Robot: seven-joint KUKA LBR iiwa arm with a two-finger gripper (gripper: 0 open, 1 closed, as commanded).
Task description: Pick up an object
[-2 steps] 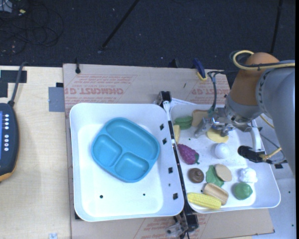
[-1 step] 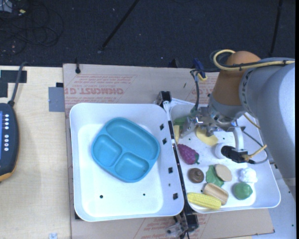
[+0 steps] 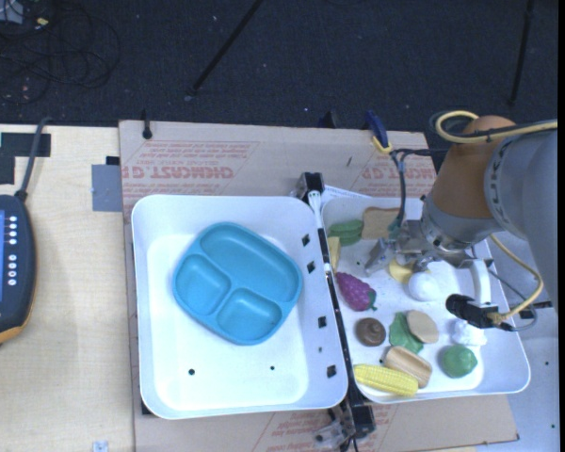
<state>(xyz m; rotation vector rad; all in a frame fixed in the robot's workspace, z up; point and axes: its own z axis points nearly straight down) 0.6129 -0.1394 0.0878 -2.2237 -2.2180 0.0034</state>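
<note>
a: where's the arm (image 3: pixel 494 182)?
b: it comes in from the right, over the right bin (image 3: pixel 508 377). the gripper (image 3: pixel 402 249) hangs low over that bin's upper half, amid the toy food.

a: is it clamped on anything?
b: i cannot tell. the tip is small and mixed in with the items under it.

a: what's near the tip?
b: a yellow piece (image 3: pixel 398 271) just below it, a white lump (image 3: pixel 428 282) to the right of that, and a green piece (image 3: pixel 347 231) to the left by the bin's top edge. a tan slab (image 3: pixel 380 220) lies just above the tip.

a: and the rest of that bin?
b: a purple grape bunch (image 3: pixel 356 291) near the divider, a brown round (image 3: pixel 370 330) below it, a tan disc (image 3: pixel 421 326) beside that, a hot dog (image 3: pixel 407 363) and a corn cob (image 3: pixel 386 379) along the bottom, and a green ball (image 3: pixel 458 360) at the lower right.

a: the left bin (image 3: pixel 160 347)?
b: it holds a blue plate (image 3: pixel 237 282) with three compartments, lying flat near the middle.

a: anything off the bench?
b: a pendant (image 3: pixel 0 262) with a lit screen sits at the far left edge.
</note>
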